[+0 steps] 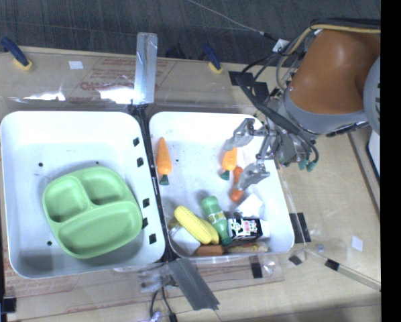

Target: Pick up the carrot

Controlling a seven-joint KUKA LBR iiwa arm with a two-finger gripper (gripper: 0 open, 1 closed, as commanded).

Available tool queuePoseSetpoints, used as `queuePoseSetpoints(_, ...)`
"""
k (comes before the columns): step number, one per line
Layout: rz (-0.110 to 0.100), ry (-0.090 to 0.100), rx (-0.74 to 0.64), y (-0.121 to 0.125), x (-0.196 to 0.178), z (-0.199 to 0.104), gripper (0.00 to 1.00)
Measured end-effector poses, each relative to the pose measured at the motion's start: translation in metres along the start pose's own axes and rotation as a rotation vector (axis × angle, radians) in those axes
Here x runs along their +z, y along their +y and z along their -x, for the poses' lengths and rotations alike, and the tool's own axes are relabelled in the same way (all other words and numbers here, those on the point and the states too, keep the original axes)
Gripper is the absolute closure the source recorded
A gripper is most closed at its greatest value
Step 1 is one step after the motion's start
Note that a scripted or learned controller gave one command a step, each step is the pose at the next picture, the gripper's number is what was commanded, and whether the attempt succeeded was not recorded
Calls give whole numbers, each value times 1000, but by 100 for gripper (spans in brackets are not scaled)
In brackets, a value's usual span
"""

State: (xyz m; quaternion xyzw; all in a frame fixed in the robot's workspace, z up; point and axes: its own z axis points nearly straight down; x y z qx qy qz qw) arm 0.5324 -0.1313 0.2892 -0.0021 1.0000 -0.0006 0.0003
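Arm: the grey arm with the orange band reached in from the right, above the right bin.
Gripper: the gripper hung over the right part of the right bin, with its two metal fingers spread wide apart, one finger higher in the view and the other lower.
Holding: nothing was clamped; a small orange piece lay in the gap between the fingers, but I could not tell if any finger touched it.
Carrot: the carrot lay near the left wall of the right bin, pointing up and down in the view, well apart from the gripper.
Other orange bits: a small reddish-orange thing lay just below the lower finger.
Front of right bin: a corn cob, a green bottle and a black packet lay close together.
Left bin: a green divided plate sat in the left bin.
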Motion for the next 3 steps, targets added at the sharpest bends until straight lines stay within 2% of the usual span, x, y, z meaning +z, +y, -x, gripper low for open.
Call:
queuePoseSetpoints(1, 4, 10, -48, -20, 115, 75, 0)
queuePoseSetpoints(2, 3, 8, 2, -41, 199, 123, 0)
queuePoseSetpoints(3, 0, -7, -5, -39, 181, 128, 100)
